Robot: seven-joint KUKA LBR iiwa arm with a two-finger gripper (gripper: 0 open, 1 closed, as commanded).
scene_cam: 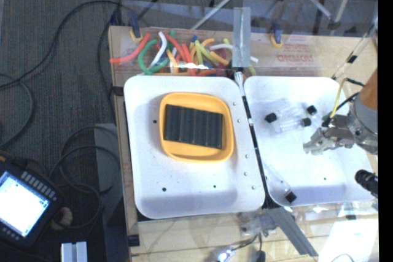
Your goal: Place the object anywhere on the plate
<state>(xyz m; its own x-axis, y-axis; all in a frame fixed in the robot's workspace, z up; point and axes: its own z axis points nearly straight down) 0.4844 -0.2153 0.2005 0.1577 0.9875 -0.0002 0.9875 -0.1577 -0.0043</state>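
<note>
A yellow plate [228, 132] lies in the left bin [184, 193], with a dark ridged rectangular block [193, 126] lying flat in its middle. My gripper [320, 143] hangs low over the right bin [307, 184], near that bin's right side, far from the plate. Just left of the gripper lie small clear plastic pieces with black caps [288, 118]. Another small black-capped piece [290, 197] sits at the right bin's front edge.
Coloured tubes [178, 53] are piled on the bench behind the left bin. A metal post [242, 40] stands at the back between the bins. Cables and a tablet [21, 200] lie on the floor to the left.
</note>
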